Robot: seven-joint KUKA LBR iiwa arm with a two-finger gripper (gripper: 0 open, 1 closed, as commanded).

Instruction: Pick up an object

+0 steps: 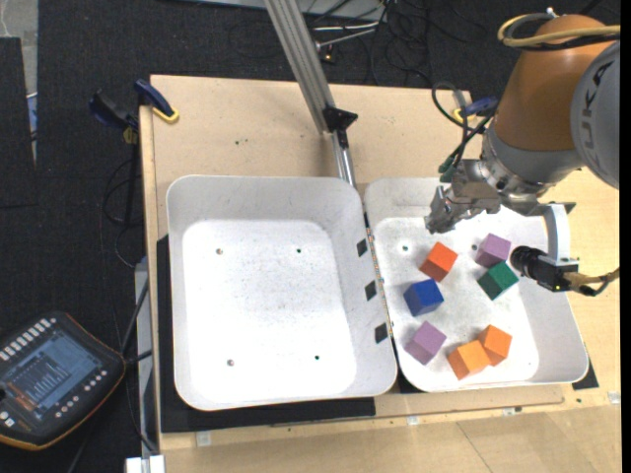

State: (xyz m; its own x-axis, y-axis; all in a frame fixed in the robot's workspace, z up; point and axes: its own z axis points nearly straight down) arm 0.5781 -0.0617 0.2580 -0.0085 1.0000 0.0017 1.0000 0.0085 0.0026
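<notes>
Blocks lay scattered in the right bin (552,363), lower right of the frame: an orange cube (440,260) nearest the end effector (446,213), then a blue cube (423,297), two purple ones, a green one and two more orange by the bottom rim. Whether the end effector, poised just above and left of that orange cube, was released or clenched could not be told. Judging by looks, the cubes seemed small, light, rigid and flat-sided, so pinching two opposite faces of the well-separated orange cube seemed safest.

Lab: teach pendant (44,377), floor cables (355,18)
</notes>
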